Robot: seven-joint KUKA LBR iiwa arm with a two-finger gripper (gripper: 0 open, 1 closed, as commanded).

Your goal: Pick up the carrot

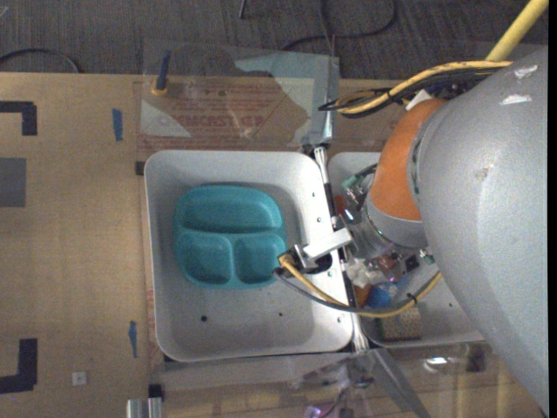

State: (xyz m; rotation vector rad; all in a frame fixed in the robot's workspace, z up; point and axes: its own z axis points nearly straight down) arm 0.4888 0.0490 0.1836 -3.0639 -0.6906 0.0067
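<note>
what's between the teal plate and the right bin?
In the camera view: bare white floor of the left bin, then its right wall, with the arm's bracket and a yellow cable over it, before the right bin.

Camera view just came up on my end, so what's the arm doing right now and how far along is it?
The arm is reaching down into the right bin, and its bulk covers most of that bin. Its wrist sits low over a clutter of small items near the divider, but I can't pick out the carrot among them or tell whether anything is held. The left bin holds a teal tray, which lies apart from the arm.
</note>
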